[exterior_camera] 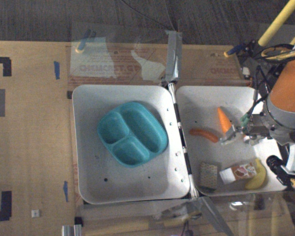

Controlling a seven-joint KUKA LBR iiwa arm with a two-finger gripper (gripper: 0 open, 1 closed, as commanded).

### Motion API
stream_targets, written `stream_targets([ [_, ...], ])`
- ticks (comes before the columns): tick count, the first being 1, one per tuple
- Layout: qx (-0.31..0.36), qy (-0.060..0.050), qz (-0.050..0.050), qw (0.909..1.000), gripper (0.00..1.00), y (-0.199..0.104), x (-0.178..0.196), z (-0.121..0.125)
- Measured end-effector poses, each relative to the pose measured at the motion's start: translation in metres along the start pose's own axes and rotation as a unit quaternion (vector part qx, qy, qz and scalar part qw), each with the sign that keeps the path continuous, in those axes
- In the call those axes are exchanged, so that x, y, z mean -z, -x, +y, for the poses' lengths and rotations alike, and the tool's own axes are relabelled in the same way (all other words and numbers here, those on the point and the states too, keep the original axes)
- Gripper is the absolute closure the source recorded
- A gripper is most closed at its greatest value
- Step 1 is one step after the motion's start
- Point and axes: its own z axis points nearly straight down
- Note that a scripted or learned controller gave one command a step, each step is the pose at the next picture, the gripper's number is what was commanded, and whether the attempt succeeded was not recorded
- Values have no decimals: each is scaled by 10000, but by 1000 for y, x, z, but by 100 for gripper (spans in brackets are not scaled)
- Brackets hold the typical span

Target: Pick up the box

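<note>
The box [238,172] is a small white carton with a red label, lying on its side near the front edge of the right bin [206,102]. My gripper [239,137] hovers over the middle right of that bin, behind the box and apart from it. Its fingers stand open with nothing between them. A carrot [223,120] lies just left of the gripper.
In the right bin a yellow banana [258,177] touches the box's right end, a tan sponge [209,175] lies to its left, and an orange sausage [203,134] lies mid-bin. A teal divided plate [132,133] sits in the left bin [88,171].
</note>
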Motion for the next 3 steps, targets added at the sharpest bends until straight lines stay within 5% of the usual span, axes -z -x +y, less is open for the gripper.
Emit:
stream_targets([
  [1, -242, 51, -12, 9997, 0, -3, -126, -4],
  [2, -292, 56, -18, 9996, 100, 1, -117, -5],
  [3, 199, 79, -23, 9998, 100, -11, -131, 44],
])
